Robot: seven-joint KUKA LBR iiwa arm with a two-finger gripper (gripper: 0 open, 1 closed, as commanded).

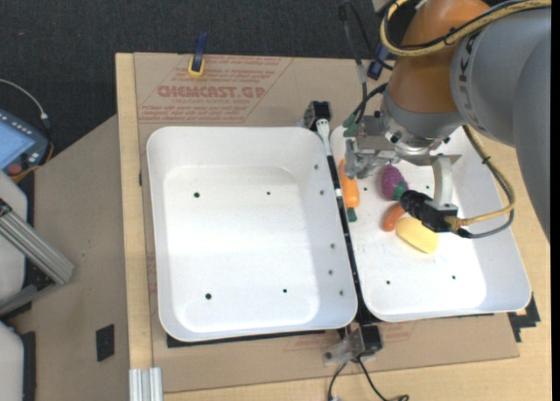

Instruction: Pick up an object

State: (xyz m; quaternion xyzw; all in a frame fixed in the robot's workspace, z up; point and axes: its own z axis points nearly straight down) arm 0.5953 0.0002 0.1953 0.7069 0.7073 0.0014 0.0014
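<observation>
Right over the orange carrot [350, 191], your gripper [357, 161] looks poised to grab (clenched or not, can't tell), so lower squarely.

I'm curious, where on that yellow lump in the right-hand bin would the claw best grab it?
Probably across the middle of the yellow lump, coming straight down from above. It lies flat and oblong, so its narrow width suits a pinch. Its upper-left end sits close to a small orange piece, so stay clear of that end.
</observation>
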